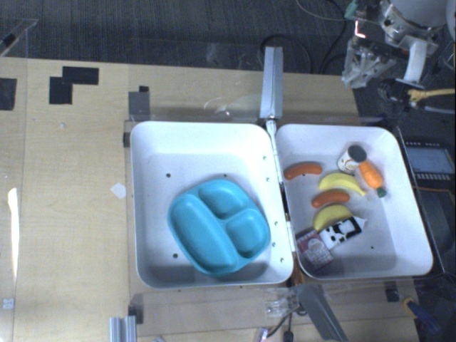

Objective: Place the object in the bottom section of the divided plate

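Camera view: we are judging the hand [365,68] state untellable; advise descending squarely over one toy, say the yellow plastic banana [340,184].

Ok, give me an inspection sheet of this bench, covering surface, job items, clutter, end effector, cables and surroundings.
Surface: wooden bench bearing two white bins, left bin and right bin.
Job's things: blue divided plate in the left bin, nothing in its sections; two sausages, two bananas, carrot in the right bin.
Clutter: small packet and black-and-white item in the right bin.
End effector: beyond the right bin's far edge, nothing seen held.
Cables: loops on the dark floor.
Surroundings: black markers on the bench.
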`<state>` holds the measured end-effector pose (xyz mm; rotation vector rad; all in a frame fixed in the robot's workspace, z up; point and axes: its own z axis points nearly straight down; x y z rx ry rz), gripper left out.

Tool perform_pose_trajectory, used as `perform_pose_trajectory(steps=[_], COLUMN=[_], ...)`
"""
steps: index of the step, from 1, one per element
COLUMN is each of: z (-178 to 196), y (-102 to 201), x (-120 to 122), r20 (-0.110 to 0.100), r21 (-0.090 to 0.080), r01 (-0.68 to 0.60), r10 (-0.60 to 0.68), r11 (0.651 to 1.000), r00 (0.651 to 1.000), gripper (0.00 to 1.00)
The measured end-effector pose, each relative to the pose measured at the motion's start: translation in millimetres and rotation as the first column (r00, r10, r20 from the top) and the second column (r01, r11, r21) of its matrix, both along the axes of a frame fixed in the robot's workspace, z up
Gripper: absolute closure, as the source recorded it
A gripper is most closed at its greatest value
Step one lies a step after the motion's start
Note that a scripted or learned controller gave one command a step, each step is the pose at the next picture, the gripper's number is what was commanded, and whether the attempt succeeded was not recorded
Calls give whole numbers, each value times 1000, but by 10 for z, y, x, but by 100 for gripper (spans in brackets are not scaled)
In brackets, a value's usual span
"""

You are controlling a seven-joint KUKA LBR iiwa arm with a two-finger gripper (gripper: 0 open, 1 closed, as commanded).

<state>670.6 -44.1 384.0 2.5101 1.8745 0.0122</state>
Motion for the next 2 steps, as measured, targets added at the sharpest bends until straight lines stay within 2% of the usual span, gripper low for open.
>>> perform_pose_trajectory(steps=[1, 2], z=[0, 0], y=[0, -1], x=[0, 0], r20=[0, 0], r21=[0, 0], r01=[0, 0], r10=[0, 0], r11=[1000, 1000], r00=[1000, 1000], gripper=[0, 0])
